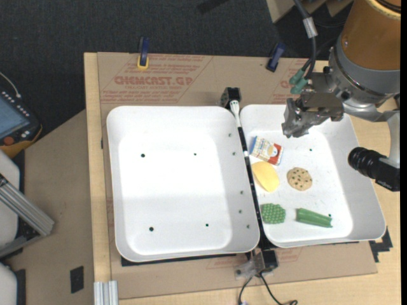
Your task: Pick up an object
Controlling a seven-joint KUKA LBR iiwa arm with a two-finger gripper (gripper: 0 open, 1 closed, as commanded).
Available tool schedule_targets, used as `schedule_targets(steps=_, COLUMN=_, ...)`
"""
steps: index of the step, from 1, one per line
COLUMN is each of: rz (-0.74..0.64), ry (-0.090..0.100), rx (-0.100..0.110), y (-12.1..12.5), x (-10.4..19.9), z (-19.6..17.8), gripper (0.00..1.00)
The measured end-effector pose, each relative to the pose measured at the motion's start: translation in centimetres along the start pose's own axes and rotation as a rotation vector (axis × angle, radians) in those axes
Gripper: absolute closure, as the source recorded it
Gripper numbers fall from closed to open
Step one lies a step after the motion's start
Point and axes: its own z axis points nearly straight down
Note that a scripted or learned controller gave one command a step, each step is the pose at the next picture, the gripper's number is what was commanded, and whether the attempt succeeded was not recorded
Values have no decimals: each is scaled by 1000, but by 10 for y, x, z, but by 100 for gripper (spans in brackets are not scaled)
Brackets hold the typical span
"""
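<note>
My gripper (294, 129) hangs over the back part of the right bin (356, 227), a little above and to the right of a small white, blue and red carton (264, 150). Below the carton a yellow lemon-shaped piece (267, 177) lies against the bin's left wall. A round brown cookie (299, 179) sits to its right. Near the front rest a green bumpy round piece (273, 213) and a green pod-like piece (313, 218). Nothing shows between the gripper's dark fingers.
The left bin (127, 170) stands beside the right one, their walls meeting along a black strip. Both sit on a cardboard sheet (165, 75) held by clamps at the back. A black cylinder (372, 164) juts in at the right.
</note>
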Motion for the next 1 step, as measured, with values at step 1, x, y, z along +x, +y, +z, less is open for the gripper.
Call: schedule_targets(steps=1, rz=5, ry=-2, rx=13, y=-1, x=30, z=29, gripper=100)
